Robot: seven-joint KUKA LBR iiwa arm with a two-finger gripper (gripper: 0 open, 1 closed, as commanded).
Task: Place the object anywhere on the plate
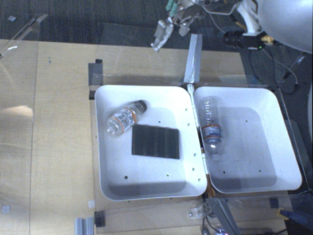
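Note:
A flat black square plate [155, 141] lies in the middle of the left bin [112, 180]. A clear plastic bottle [126, 118] lies on its side just up and left of the plate, close to its corner. A second clear bottle [211, 126] with a blue-and-orange label lies along the left wall of the right bin [274, 175]. My gripper [170, 37] hangs high beyond the far edge of the bins, above the bench, open with nothing between its fingers [160, 36].
A grey metal bar [192, 62] runs from the seam between the bins toward the back. Cables and a black fitting [242, 38] sit at the upper right beside the arm. Wooden bench surface [49, 131] stretches to the left.

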